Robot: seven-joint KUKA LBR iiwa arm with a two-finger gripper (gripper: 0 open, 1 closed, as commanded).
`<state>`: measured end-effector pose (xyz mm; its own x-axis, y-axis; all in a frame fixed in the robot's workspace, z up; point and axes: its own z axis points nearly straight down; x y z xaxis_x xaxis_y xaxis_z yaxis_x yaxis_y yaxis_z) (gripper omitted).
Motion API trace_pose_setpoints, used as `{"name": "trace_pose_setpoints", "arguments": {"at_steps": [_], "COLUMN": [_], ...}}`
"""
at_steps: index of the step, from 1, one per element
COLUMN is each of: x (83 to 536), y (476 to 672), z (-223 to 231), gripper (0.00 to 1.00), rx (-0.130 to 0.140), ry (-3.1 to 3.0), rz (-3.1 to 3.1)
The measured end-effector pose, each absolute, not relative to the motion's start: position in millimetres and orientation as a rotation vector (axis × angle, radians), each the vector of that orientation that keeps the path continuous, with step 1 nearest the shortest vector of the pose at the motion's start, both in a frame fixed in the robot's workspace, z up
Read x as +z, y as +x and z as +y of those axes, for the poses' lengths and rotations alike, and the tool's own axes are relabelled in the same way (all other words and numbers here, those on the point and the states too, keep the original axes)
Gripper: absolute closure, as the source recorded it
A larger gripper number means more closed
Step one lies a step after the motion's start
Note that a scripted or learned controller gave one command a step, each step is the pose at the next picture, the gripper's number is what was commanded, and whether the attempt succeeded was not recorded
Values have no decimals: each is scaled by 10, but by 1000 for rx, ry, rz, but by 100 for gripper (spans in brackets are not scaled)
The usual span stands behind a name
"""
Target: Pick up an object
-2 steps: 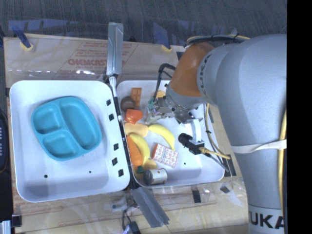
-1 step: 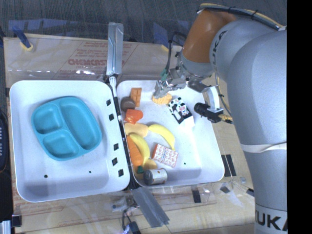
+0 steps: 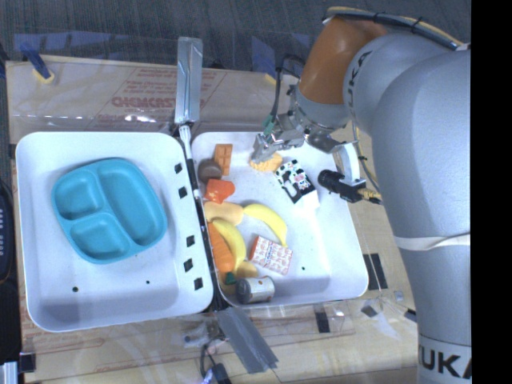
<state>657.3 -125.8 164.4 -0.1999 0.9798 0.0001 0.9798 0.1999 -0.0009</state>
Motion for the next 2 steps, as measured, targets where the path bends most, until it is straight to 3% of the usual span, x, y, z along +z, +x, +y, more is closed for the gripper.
{"name": "trace_pose_setpoints", "arguments": {"at_steps": [2], "x": [1643], "y": [6573], "z": [-1259], "gripper": [0], "rx": [1], "ry": [-1987], "rz": [-2433]}}
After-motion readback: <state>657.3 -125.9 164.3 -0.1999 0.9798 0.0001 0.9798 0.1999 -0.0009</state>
